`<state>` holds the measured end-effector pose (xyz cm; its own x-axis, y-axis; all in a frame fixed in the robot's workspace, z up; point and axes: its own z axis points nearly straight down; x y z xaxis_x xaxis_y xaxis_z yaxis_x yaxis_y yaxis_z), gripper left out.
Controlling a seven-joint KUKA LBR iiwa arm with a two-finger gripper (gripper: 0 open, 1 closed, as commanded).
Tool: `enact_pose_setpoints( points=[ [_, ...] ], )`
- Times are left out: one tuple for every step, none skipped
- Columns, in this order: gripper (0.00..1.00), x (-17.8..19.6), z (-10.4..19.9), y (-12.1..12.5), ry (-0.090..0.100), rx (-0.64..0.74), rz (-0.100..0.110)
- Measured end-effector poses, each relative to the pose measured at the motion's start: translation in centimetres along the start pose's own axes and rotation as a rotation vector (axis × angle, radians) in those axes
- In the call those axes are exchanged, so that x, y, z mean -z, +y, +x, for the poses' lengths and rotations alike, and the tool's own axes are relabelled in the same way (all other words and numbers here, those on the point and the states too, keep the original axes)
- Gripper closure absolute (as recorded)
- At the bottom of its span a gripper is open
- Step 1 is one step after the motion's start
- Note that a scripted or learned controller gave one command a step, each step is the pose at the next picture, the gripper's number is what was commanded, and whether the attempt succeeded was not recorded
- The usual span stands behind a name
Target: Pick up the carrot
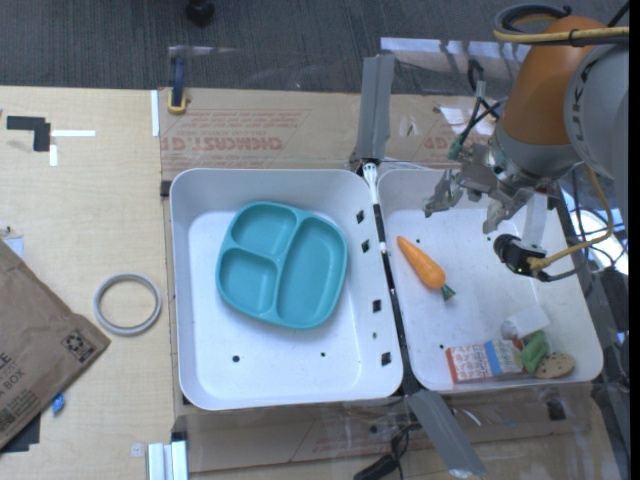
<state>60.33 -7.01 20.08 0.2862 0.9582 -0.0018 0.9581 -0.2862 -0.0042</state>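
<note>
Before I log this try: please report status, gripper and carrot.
Gripper open, above right bin, holding nothing. Carrot lying loose below it. Nothing in the way.

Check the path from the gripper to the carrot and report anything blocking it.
Nothing visible blocks it. The carrot lies alone on the bare floor of the right bin, with the gripper above and to its right. The snack packet and small items sit in the bin's near corner, away from the path.
</note>
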Motion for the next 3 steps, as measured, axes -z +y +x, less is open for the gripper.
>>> enact_pose_setpoints(
  points=[
    [0.00, -10.9, -2.7, -0.8, 0.001, 0.304, -0.003],
    [1.00, -10.0, -2.9, -0.8, 0.001, 0.299, -0.002],
    [1.00, -11.0, -4.2, 0.2, 0.001, 0.222, -0.003]
  ],
)
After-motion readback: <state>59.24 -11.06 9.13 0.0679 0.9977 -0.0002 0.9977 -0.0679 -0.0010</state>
